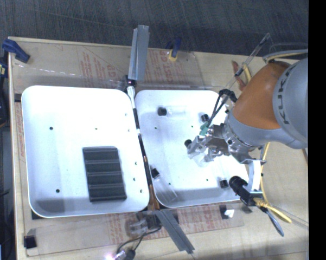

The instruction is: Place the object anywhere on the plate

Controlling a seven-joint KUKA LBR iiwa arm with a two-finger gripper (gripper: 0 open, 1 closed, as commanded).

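Can't make out gripper [202, 144] as open or shut, parked mid-right in right bin [171, 131], plate [104, 173] well off left by left bin's [59, 112] front edge.

**Two bins, side by side**

The left bin [43, 145] and right bin [168, 145] sit touching along a shared edge on the bench [70, 58]. A ribbed plate [103, 173] lies in the left bin, toward its near right part. The arm [271, 107] reaches over the right bin's right side, its gripper [202, 149] above that bin's middle right.
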